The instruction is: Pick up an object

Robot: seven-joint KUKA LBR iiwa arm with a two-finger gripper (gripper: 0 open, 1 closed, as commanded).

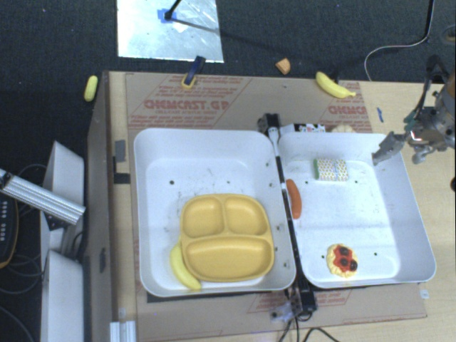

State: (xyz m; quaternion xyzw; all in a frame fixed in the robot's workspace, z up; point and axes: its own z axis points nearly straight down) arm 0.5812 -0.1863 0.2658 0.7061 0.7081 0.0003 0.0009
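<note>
Nearest to the camera, the left bin (pixel 153 191) held a yellow divided tray (pixel 226 237) with three compartments, and a yellow toy banana (pixel 183 268) lay touching the tray's left front corner. In the right bin (pixel 413 219), near the front, lay a small round toy pizza (pixel 342 259) with red spots on a pale yellow base. An orange carrot-shaped toy (pixel 294 198) lay along the left wall of the same bin, and a small pale block with a dotted pattern (pixel 330 169) lay near the back wall.

The jaws (pixel 399 145) were at the far right corner of the right bin, above its rim. They were small and blurred there, so I cannot tell how they stood, and nothing could be seen between them.

Behind the bins, a brown cardboard sheet (pixel 235 98) covered the counter, and it carried red printing that seemed to read "CHEMCAST GP", repeated on the right side. A second banana (pixel 333 85) lay on the cardboard at the back. Farther away, on the dark floor (pixel 57 20), lay an orange piece (pixel 283 65) and a yellow object (pixel 90 87).
</note>
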